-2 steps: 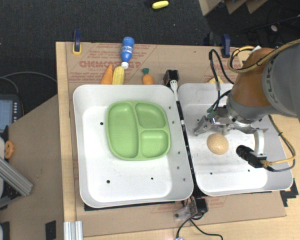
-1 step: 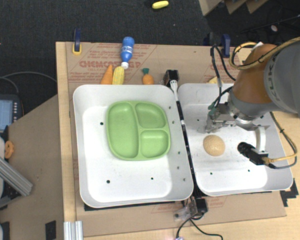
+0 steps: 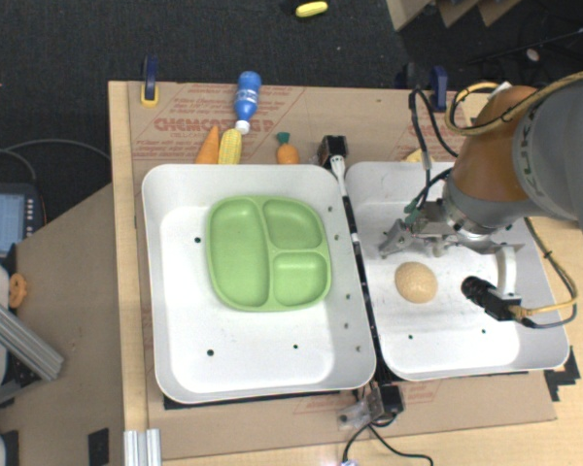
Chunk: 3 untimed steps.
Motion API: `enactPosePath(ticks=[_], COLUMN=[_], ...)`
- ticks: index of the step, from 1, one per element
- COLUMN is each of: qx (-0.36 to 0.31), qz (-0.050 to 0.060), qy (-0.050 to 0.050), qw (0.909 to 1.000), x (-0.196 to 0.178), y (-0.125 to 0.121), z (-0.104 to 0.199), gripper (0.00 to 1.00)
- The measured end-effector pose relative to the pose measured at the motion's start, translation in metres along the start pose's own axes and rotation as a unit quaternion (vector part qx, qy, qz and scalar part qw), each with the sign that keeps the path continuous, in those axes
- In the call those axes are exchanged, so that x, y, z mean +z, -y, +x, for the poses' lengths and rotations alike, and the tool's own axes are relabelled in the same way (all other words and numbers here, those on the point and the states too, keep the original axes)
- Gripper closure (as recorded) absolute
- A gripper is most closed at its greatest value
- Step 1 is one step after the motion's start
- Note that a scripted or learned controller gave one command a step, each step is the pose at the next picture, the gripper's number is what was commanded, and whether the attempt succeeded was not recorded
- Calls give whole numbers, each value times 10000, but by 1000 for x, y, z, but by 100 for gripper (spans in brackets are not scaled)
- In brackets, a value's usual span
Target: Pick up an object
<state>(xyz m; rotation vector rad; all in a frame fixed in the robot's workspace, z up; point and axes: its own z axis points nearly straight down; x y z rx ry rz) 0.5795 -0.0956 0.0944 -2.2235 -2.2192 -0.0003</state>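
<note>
Cardboard (image 3: 301, 100) under bins reads "CHEMCAST".

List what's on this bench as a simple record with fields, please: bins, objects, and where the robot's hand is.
left bin: shallow white bin holding a green three-compartment plastic plate
right bin: shallow white bin holding a round tan ball-like object
arm: grey arm with orange band, reaching in from the right over the right bin
hand: hand just above the tan object in the view, nothing seen between its fingers
behind the bins: blue-and-white bottle, yellow corn cob, two small orange carrots
</note>
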Motion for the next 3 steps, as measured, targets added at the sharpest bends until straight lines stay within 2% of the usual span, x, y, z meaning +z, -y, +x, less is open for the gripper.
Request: enactPosePath(ticks=[1, 2, 3], qx=[2, 0, -54], qz=[39, -12, -83], qy=[-12, -1, -2], qw=[10000, 10000, 10000], x=[11, -1, -97], y=[54, 50, -26], z=[4, 4, 61], gripper=[0, 100, 100])
